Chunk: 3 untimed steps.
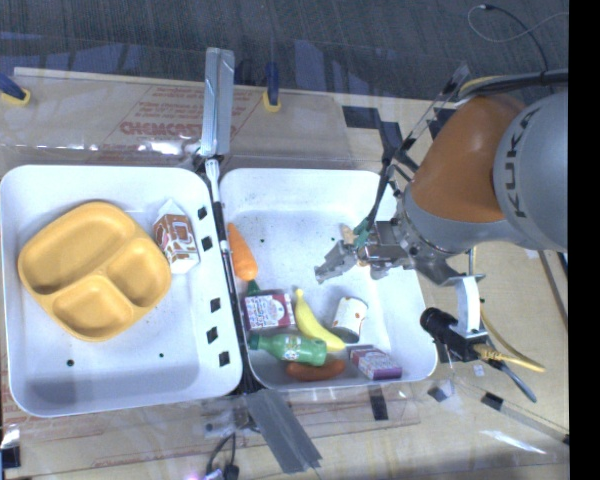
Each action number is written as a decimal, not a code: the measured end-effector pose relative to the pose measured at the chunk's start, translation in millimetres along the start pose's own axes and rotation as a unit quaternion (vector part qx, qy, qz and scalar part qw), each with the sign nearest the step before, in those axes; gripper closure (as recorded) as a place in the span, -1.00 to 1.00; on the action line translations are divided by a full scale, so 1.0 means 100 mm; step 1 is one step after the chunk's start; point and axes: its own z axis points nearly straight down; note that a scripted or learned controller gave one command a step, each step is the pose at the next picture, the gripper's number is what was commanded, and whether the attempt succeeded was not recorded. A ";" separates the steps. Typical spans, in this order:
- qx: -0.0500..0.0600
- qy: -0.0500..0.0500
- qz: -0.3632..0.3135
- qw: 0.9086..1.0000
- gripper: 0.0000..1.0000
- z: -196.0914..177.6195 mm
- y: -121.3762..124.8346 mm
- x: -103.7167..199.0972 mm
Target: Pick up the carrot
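The gripper [332, 266] hangs over the middle of the right bin [310, 183], with the grey arm [480, 183] reaching in behind it from the right. From above, its fingers look slightly parted at the tips, with bare bin floor beneath them and nothing between them, though the slanted angle makes the gap hard to judge.

The carrot [242, 252] lies well to the gripper's left, at about the same depth in the view, against the left wall of the right bin and beside the divider between the two bins. It sits apart from the gripper, untouched. Its long axis runs roughly from the far side of the bin toward the near side, tilted a little; the thin end points toward the far wall, and the thicker orange end points toward the near clutter.

Judged from this, the task is at an early stage: nothing has been gripped or lifted, and the approach, closing and lift all remain. The gripper would probably need to travel left and close across the carrot's short width.

Below and left of the gripper sit a red carton [268, 311], a banana [313, 318], a green bottle [290, 346] and a white cup [350, 315]; the carton's top edge lies just beside the carrot's thick end. Farther left, the other bin holds a yellow divided plate [92, 266] and a small carton [177, 238].
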 end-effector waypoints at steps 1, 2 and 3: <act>-0.001 0.000 0.052 0.999 -1.00 1.33 -0.12 -0.72; 0.000 0.001 0.200 0.980 -1.00 1.28 -0.19 -0.06; -0.002 0.000 0.211 0.977 -1.00 -2.19 0.17 0.25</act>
